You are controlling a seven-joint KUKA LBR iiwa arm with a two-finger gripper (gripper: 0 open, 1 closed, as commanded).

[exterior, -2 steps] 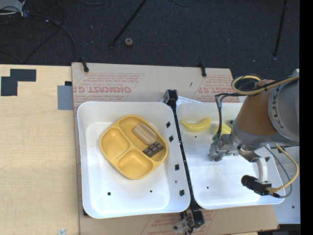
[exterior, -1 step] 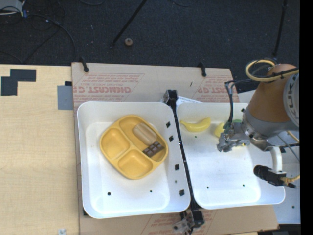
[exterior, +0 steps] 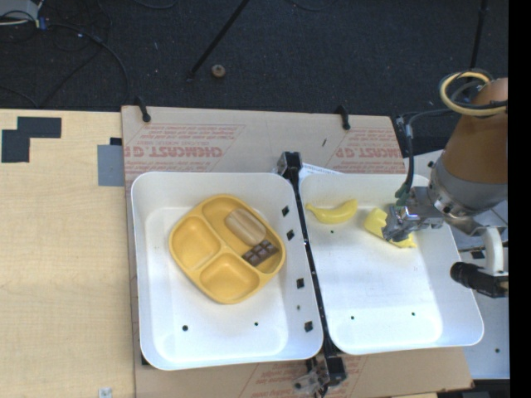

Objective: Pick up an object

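Camera view: 2 white bins sit side by side. Left bin [exterior: 158,305] holds 1 yellow divided plate [exterior: 224,247] carrying 1 tan block [exterior: 245,225] and 1 brown piece [exterior: 261,254]. Right bin [exterior: 398,313] holds 2 yellow items: a banana [exterior: 332,213] at far left and a yellow object [exterior: 377,222] at the gripper [exterior: 400,224], touching it; grip cannot be told.

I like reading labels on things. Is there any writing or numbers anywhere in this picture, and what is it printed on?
"CHEMCRET G.P.": my best reading of red print on the cardboard sheet behind the left bin; it is upside down and blurred.
More red print on the cardboard at the back right and front edge: too blurred to read.
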